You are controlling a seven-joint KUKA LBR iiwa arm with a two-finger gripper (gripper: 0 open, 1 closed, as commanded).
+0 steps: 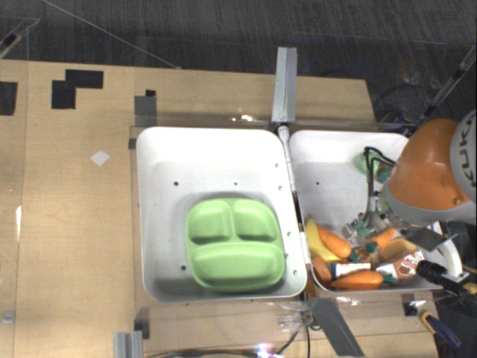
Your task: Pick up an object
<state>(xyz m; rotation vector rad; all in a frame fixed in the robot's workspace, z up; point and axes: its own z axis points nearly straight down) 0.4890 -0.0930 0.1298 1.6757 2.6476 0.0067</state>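
Note:
The right bin [335, 146] holds a heap of toy food along its near edge. A yellow banana [312, 237] lies at the left of the heap, with an orange carrot [335, 244] beside it. A second carrot [361, 280] lies along the front wall under a white and red tube [356, 268]. A brown packet [403, 264] sits to the right. My gripper [364, 231] reaches down from the orange-banded wrist [425, 174] into the heap, just right of the first carrot. The wrist hides much of the bin's right side.
The left bin [168, 159] holds a green divided plate [235, 243] in its near half. A metal post [285, 84] stands behind the wall between the bins. A green item [363, 162] peeks out by the arm's cable.

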